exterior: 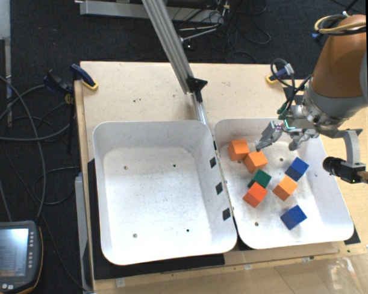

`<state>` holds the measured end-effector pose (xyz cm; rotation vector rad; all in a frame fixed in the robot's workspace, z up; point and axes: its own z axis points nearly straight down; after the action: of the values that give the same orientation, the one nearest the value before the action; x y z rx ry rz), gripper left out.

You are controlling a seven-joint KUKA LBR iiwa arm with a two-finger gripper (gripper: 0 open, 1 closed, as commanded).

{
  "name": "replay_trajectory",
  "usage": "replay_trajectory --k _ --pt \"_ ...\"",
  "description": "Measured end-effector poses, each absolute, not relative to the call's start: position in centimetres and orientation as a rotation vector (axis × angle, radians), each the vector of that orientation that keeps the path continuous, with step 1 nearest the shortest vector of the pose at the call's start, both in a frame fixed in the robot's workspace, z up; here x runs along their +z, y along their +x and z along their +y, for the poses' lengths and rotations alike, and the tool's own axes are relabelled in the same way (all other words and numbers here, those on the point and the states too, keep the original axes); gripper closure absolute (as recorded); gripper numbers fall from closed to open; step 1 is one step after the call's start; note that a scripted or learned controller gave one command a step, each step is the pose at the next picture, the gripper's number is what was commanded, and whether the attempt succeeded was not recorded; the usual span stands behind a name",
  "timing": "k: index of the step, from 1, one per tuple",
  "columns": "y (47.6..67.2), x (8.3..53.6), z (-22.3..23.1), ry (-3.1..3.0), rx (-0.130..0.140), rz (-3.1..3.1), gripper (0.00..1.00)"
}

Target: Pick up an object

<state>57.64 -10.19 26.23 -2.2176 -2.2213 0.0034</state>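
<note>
Several small cubes lie in the right bin [331,225]: an orange cube [238,150] and another orange cube [255,161] near the bin's back left, a green cube [260,179], a red-orange cube [254,194], an orange cube [285,187], and two blue cubes [297,168] [293,217]. My gripper [282,138] hangs over the back of the right bin, open, its fingers spread with nothing between them. It is just right of and above the two orange cubes at the back.
The left bin [115,236] lies beside the right one. A slanted metal bar [171,44] runs from the top down to the bins' shared back edge. Blue-and-yellow clamps [79,75] [279,72] sit at the bench's back corners. A tablet [13,258] lies at lower left.
</note>
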Motion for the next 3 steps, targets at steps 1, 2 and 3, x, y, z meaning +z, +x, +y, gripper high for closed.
replay_trajectory --k 1,2,3 --pt "57.7 26.4 -10.2 -2.221 0.001 -2.221 0.0" --pt "57.4 21.7 -10.9 -2.221 0.006 -2.217 0.0" --pt "58.2 16.8 -11.4 -2.22 0.006 -2.218 0.0"
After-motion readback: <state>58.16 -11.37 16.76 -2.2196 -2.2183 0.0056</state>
